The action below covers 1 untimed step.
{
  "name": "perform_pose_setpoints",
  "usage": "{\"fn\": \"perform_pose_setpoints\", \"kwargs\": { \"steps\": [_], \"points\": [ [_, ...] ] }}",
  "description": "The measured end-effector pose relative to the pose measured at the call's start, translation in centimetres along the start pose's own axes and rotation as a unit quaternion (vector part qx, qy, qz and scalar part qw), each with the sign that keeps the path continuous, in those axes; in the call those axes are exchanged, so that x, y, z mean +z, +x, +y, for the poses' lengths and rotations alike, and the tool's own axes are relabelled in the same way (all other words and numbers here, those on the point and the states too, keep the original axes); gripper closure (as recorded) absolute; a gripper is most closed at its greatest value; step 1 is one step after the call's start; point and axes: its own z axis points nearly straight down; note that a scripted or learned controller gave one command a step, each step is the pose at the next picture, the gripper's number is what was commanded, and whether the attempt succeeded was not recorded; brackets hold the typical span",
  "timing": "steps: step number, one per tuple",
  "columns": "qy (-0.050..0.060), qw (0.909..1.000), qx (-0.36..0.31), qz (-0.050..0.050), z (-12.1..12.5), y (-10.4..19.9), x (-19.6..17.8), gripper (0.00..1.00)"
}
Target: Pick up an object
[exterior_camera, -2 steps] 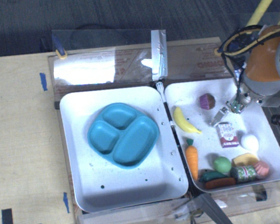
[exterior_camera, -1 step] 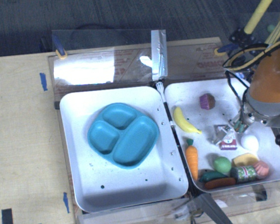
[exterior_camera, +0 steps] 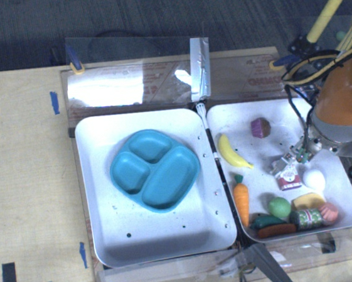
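Note:
The right bin (exterior_camera: 343, 168) holds a yellow banana (exterior_camera: 233, 153), an orange carrot (exterior_camera: 242, 203), a purple item (exterior_camera: 260, 127), a white egg (exterior_camera: 314, 181), a green lime (exterior_camera: 279, 207) and a small red-and-white carton (exterior_camera: 289, 180). My gripper (exterior_camera: 292, 159) reaches in from the right and hangs low in this bin, just above the carton and left of the egg. The arm's orange band (exterior_camera: 343, 100) sits over the bin's right rim. Nothing can be seen held.
A blue divided plate (exterior_camera: 155, 169) lies in the left bin (exterior_camera: 104, 227). Along the right bin's front edge lie a dark green vegetable (exterior_camera: 268, 220), a can (exterior_camera: 310, 218) and a pink item (exterior_camera: 330, 213). Cables (exterior_camera: 300, 69) and a yellow pole (exterior_camera: 332, 0) stand at the back right.

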Motion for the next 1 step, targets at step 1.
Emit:
{"fn": "perform_pose_setpoints", "kwargs": {
  "steps": [1],
  "points": [
    [0.002, 0.9954, 0.096, 0.002, 4.72, 2.56, -8.23, 1.0]
  ]
}}
